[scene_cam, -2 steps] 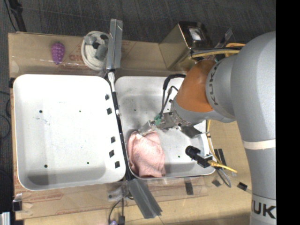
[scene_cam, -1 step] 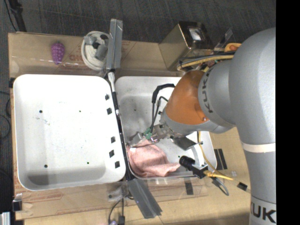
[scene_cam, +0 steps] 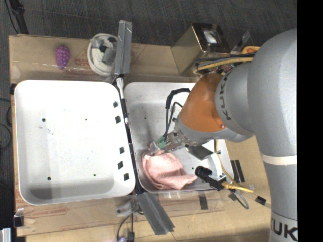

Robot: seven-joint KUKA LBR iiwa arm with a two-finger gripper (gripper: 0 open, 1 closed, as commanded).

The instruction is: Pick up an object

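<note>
A crumpled pink cloth [scene_cam: 164, 170] lies at the near end of the right bin [scene_cam: 146, 102]. My gripper [scene_cam: 164, 144] reaches down into that bin just above the cloth's far edge, close to or touching it. A small green thing [scene_cam: 162, 141] shows at the gripper's tip. The wrist and the orange band hide most of the gripper.
The left bin [scene_cam: 65, 135] stands beside the right one, with a grey divider [scene_cam: 126, 130] between them. On the bench behind the bins are a purple object [scene_cam: 62, 56], a white coil [scene_cam: 102, 52] and a brown box [scene_cam: 199, 47]. The arm covers the right bin's far right part.
</note>
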